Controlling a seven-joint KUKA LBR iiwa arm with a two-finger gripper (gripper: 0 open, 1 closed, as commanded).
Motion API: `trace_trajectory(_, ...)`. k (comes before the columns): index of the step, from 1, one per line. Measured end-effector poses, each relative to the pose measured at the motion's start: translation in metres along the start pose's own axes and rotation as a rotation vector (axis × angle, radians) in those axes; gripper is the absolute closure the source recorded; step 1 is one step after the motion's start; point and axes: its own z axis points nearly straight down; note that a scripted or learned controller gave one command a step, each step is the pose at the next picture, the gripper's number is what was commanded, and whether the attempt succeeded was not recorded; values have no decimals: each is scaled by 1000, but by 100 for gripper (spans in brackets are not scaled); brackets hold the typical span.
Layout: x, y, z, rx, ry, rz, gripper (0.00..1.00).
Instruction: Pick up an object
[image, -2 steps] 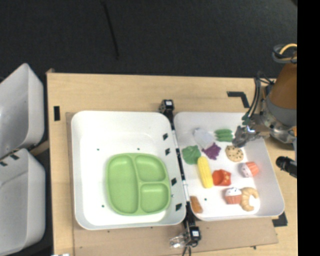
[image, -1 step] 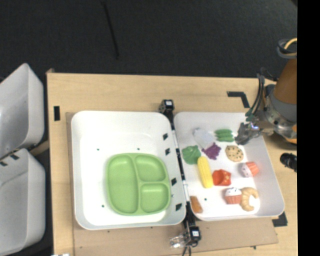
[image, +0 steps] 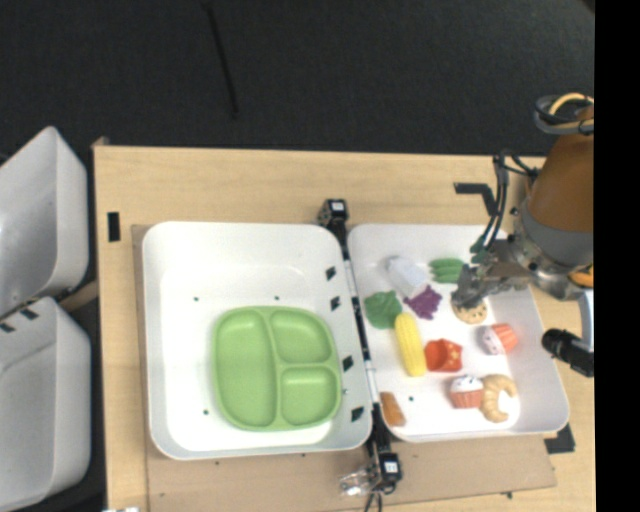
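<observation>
Camera view from above: two white bins side by side. In the left bin (image: 170, 300) lies a green divided plate (image: 277, 368). The right bin (image: 545, 395) holds small toy foods. The gripper (image: 472, 292) hangs low over a round biscuit (image: 470, 312), beside a purple toy (image: 425, 301). Whether its jaws are open cannot be told. Judged step: reaching to grasp; next comes closing and lifting.

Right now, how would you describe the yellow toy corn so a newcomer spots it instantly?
Look in the right-hand white bin, the one crowded with toy food. Near its left-centre lies the corn, a long cob lying lengthwise, below the purple grapes and left of the red piece. It is the only yellow thing there.
</observation>
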Motion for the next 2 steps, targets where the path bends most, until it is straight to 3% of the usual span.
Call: trace_trajectory(2,77,-33,2,1,1,-1,100)
